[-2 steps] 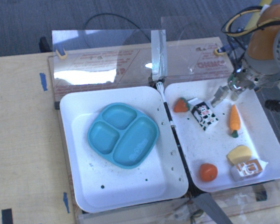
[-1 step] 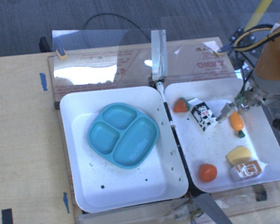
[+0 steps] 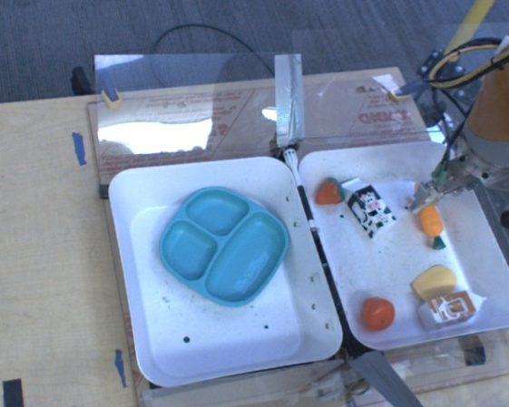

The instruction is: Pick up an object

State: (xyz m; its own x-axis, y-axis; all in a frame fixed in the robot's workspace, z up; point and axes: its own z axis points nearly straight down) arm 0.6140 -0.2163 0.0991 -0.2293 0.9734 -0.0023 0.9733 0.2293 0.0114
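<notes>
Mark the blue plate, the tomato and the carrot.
Blue plate (image 3: 225, 244): camera view, on the ridge between its compartments.
Tomato (image 3: 378, 313): camera view, centre of its red top.
Carrot (image 3: 431, 223): camera view, middle of its orange body.

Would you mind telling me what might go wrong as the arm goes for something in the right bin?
1. The gripper hovers just above the small carrot, which lies close to the right bin's wall; the fingers may nudge it away rather than grasp it.
2. The yellow block and the carton touch in the corner, so gripping one could drag the other.
</notes>
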